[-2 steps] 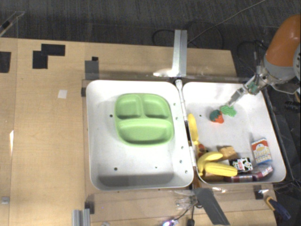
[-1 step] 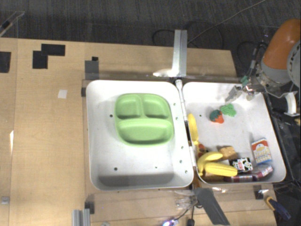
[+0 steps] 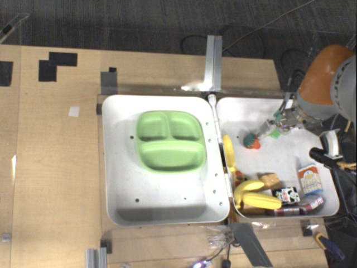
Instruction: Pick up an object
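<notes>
The gripper (image 3: 279, 119) hangs over the right bin (image 3: 245, 108), near its far wall; whether its claw is apart or together cannot be told. The nearest object, a small red-and-green toy (image 3: 252, 142), lies just down-left of it on the bin floor

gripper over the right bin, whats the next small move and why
Probably a short shift toward the left bin, then down. The gripper sits in the right bin, just right of the small red and green toy, with nothing between its fingers; that toy lies apart from the clutter along the bin's near edge.
</notes>
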Available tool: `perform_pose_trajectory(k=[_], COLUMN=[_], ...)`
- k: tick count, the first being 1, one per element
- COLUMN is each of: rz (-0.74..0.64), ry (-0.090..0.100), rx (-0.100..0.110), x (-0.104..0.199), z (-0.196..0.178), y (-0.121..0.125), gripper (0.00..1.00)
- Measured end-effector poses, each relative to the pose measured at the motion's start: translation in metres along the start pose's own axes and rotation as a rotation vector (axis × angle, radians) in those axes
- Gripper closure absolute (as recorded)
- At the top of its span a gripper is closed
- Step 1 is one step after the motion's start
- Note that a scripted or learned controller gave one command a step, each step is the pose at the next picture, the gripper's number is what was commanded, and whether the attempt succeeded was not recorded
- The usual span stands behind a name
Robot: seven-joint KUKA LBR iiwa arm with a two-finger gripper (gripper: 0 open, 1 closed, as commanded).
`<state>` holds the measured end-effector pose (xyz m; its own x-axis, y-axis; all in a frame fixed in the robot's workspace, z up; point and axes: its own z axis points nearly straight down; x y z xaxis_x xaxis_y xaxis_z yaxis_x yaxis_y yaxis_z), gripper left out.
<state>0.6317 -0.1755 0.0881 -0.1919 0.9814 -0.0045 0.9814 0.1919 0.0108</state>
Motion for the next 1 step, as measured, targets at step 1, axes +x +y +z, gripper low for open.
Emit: perform_pose_trajectory(k=[1], rz=[-0.001], ry=[0.003], rx=[-0.005], x=[0.001], z=[-0.0098], y=[0.003], gripper=[1.0])
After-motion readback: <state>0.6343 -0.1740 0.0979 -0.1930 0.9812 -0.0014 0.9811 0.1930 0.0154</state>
